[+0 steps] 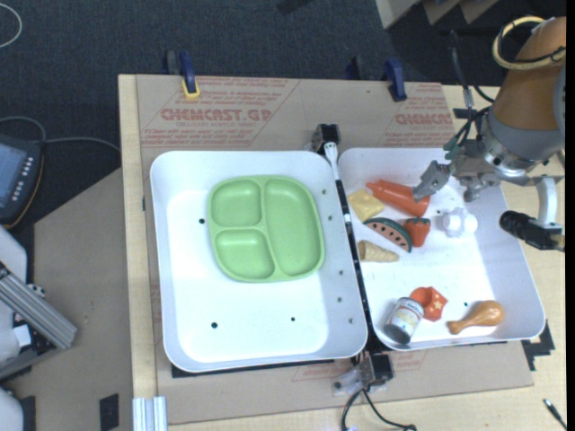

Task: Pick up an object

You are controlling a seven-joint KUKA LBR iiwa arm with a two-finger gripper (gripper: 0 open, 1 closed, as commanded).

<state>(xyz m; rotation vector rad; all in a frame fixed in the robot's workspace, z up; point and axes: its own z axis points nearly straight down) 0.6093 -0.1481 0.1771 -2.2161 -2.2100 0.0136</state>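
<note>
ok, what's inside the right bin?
Right bin holds a carrot, cheese wedge, watermelon slice, can, drumstick and red piece. The gripper covers the bin's far corner.

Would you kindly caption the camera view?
Gripper above right bin of toy food; green plate in left bin.

arm (530, 79) cut off at right edge

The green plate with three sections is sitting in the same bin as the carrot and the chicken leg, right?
Not quite. The green plate does have three sections, but it sits in the left bin. The carrot and the chicken leg lie in the right bin, next to it. The camera view shows the divider between the two bins clearly.
</note>
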